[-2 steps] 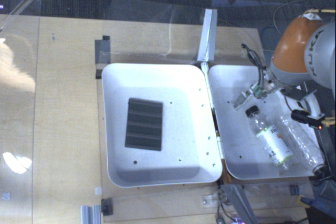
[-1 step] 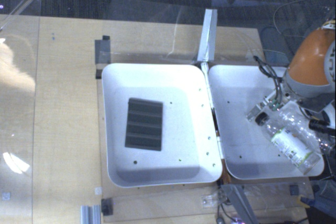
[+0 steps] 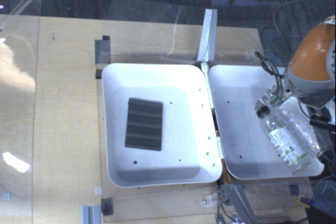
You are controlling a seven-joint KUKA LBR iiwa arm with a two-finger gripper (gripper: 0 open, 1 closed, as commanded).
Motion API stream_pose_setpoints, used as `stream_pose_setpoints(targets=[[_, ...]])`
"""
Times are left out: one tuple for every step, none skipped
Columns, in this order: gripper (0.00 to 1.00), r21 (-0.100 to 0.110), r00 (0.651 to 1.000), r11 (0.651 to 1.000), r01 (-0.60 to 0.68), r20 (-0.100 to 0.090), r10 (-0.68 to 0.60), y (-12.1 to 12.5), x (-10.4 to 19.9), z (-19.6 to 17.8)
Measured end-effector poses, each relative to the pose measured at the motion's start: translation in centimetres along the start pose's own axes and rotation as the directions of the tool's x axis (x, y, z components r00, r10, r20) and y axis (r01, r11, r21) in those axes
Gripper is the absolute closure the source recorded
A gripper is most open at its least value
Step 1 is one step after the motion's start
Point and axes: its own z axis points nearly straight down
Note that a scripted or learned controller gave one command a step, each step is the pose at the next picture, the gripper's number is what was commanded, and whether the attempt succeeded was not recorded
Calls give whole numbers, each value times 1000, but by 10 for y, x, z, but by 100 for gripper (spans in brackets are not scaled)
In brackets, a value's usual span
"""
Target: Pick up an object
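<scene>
Since the hand (image 3: 274,96) hangs low over the right bin (image 3: 236,113) with a clear plastic bottle (image 3: 287,136) lying just beneath and beside it, the step in hand looks like closing in on that bottle, and doing it well would mean settling squarely over the bottle's body, not its dark cap (image 3: 262,110), which sits right at the hand's near side. From the one camera above the worktop (image 3: 63,113), the hand is a small dark cluster of parts and cables under the arm's orange band (image 3: 312,57); I cannot tell how far apart it stands, and nothing can be seen gripped by it. The bottle looks crumpled and see-through, lying slantwise with its labelled lower half trailing away from the hand towards the bin's outer corner; a thin, slippery wall like that would likely buckle or skid, so a centred, gentle squeeze across the narrow width seems wisest, with a slow lift to test the hold. As for the containers, the right bin carries the bottle alone, pressed close to the wall on the arm's side. The left bin (image 3: 157,73), well away from the hand across the divider between the two, holds a dark ribbed rectangular block (image 3: 144,124) lying flat near its middle, well apart from every wall.
</scene>
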Motion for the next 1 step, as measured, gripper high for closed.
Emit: stream_pose_setpoints(targets=[[0,-1,1000,1000,0,0,0,0,0,0]])
